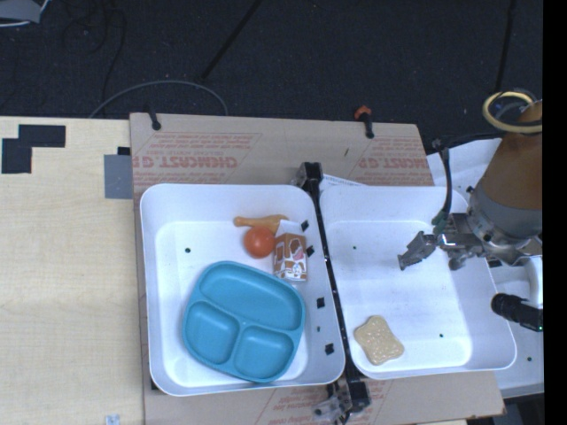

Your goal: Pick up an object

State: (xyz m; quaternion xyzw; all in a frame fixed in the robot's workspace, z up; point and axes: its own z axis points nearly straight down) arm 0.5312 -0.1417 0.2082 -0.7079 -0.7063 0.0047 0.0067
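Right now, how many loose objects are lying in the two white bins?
4. In the left bin: a blue tray, an orange toy and a small carton beside it. In the right bin: a tan biscuit near the front. Something could hide under the tray.

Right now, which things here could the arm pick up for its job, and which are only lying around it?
Belong to the job:
- end effector
- beige sponge-like piece
- orange ball
- small printed carton
- blue divided tray

Just lying about:
- cardboard sheet under the bins
- cables on the dark floor
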